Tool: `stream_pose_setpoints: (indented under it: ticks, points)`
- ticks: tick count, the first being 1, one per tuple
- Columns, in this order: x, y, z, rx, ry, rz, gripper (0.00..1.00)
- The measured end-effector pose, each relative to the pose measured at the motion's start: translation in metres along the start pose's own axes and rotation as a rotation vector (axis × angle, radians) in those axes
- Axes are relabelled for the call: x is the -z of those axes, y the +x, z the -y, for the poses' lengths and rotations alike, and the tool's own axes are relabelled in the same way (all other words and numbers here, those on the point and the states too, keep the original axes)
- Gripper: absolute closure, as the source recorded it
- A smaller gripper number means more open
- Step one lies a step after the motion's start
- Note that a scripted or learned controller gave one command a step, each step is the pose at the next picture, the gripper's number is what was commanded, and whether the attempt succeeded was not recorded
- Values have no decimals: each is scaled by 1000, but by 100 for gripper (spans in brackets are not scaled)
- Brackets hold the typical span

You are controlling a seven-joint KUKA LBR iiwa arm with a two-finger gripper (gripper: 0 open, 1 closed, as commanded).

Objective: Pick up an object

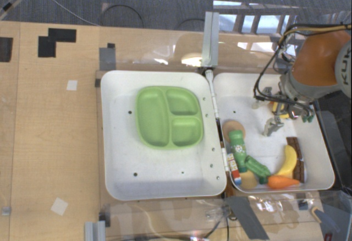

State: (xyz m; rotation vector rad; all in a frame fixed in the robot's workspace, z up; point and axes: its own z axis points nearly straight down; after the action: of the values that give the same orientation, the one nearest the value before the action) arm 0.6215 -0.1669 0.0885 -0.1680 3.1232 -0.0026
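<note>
My gripper (273, 124) hangs over the middle of the right bin (242, 88), its fingers pointing down above bare bin floor with nothing between them. Toys lie along the bin's front and left side: a green bottle (238, 146), a tan round piece (233, 126) behind it, a green pepper-like piece (257, 168), a yellow banana (288, 160), an orange carrot (283, 181) and a brown bar (297, 158) at the right wall. The gripper sits up and left of the banana, apart from every toy.
The left bin (118, 141) holds a green divided plate (168, 116). A metal post (209, 42) stands behind the seam between the bins. The arm's orange band (319, 61) and cables hang over the right bin's back right corner.
</note>
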Motion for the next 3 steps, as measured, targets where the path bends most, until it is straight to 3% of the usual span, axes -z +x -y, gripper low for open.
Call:
stream_pose_setpoints:
  ticks: [1, 2, 3]
  points:
    - [4, 101, -44, -26, 1, -1, 0]
    - [0, -14, -36, -148, -1, 1, 0]
    - [-1, -37, 47, -164, 3, -5, 0]
